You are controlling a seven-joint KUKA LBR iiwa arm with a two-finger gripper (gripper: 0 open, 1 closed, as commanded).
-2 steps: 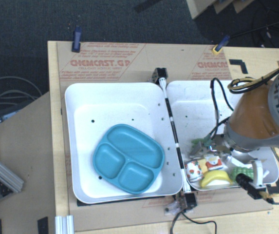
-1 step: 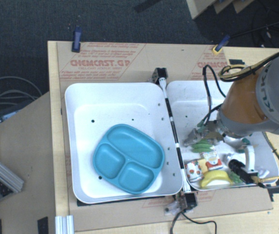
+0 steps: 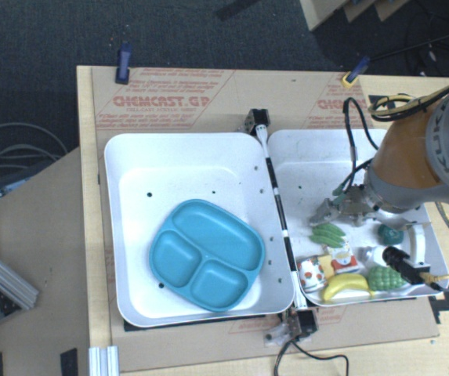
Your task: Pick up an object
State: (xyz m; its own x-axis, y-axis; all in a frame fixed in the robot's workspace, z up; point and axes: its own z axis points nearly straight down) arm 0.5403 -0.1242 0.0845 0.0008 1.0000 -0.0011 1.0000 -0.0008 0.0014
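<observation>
Brown board makes up the surface (image 3: 169,100), and on it sit two white bins side by side. The left bin (image 3: 130,163) carries a blue divided plate (image 3: 206,253), lying flat and on its own. The right bin (image 3: 302,155) is where the action is: the arm (image 3: 412,163), grey with its orange band, reaches in from the right, and the tool (image 3: 342,207) sits low in the middle of that bin. Whether it's spread or clenched, I cannot tell from this angle, and nothing can be seen gripped in it.

Just below the tool lies a green pod toy (image 3: 330,233), very near its tip, possibly touching. Crowded along the near wall are a yellow banana (image 3: 345,288), a bumpy green toy (image 3: 389,279), a small white-and-red toy (image 3: 311,272) and a teal piece (image 3: 390,232) close under the wrist.

My read: this is the reach-and-grasp step, and the pick is not yet made. The pod looks the likely target. Next, the tool needs to straddle it squarely, close firmly, then lift straight up clear of the crowded pile.
</observation>
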